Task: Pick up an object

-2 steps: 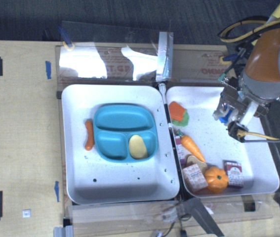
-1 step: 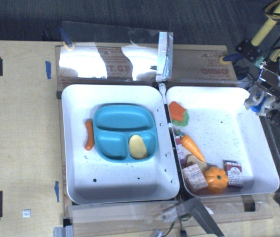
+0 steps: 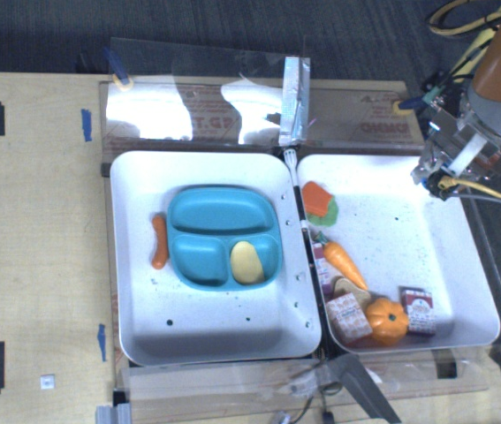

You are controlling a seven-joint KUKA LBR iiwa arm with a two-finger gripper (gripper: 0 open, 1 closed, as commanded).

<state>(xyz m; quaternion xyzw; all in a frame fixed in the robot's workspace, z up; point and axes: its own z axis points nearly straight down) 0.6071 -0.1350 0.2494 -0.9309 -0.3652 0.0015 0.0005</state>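
Hovering: gripper [image 3: 444,175] at right bin [image 3: 391,228] far corner, grip state you cannot tell | Risk: carrot [image 3: 345,267], pumpkin [image 3: 386,318], cartons [image 3: 347,314] crowd together; you may snag two.

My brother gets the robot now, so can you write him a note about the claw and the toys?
Claw: at the right bin's far right edge, apart from all the toys.
Right bin: carrot, pumpkin and small red box along its left and near sides.
Left bin: yellow piece in the blue tray; orange stick beside it.
Done: nothing lifted yet.
Left: choose one toy, grab, lift.
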